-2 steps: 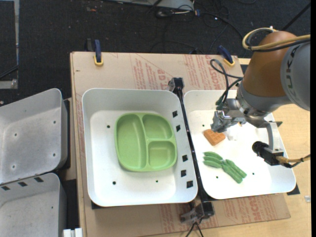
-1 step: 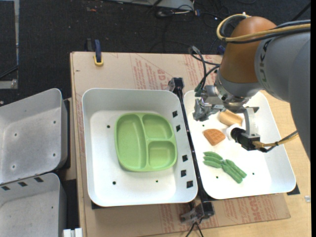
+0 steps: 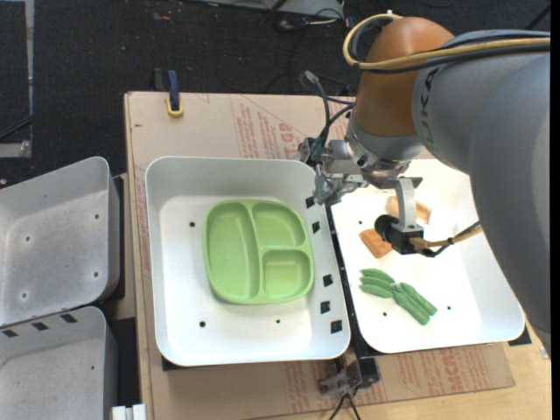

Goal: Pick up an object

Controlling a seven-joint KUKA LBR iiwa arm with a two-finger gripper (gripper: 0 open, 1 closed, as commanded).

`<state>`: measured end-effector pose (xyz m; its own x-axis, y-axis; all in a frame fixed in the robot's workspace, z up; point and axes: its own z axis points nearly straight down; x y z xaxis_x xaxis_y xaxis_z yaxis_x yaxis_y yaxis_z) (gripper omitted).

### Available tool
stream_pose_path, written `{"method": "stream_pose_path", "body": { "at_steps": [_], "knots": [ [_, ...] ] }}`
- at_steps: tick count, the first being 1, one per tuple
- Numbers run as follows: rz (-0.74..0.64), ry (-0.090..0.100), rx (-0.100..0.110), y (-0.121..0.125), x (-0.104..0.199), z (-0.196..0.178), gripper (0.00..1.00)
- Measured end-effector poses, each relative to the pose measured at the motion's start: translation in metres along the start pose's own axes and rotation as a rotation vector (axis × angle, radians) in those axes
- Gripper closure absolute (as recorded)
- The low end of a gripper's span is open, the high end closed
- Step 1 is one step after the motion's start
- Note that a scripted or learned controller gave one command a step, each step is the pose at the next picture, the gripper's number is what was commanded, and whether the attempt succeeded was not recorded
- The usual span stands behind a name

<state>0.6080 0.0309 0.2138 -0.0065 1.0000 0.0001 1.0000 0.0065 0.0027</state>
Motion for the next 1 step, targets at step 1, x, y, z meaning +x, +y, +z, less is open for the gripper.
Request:
{"method": "stream_pose_path", "body": {
  "at_steps": [1],
  "knots": [
    [0.002, 0.0, -0.001, 0.0181, 0.0392, -0.0104, 1.0]
  ]
}}
